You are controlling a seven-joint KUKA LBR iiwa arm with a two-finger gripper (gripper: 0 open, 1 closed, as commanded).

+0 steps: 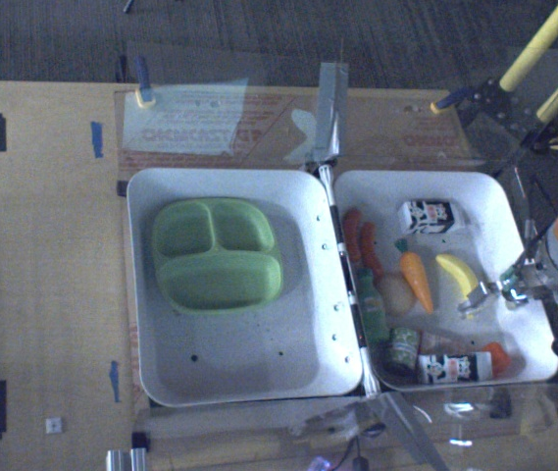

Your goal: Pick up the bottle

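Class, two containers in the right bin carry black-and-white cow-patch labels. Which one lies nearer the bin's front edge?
The bottle with the red cap, lying along the front wall. The carton sits at the back.

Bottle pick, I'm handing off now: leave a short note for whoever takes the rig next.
Gripper: low over the right bin, beside the banana, nothing seen between its fingers.
Bottle: lying on its side along the right bin's near wall, apart from the gripper.
Carrot and milk carton share that bin; green plate sits in the left bin.
Done: nothing yet.
Left: reach, grasp and lift the bottle.
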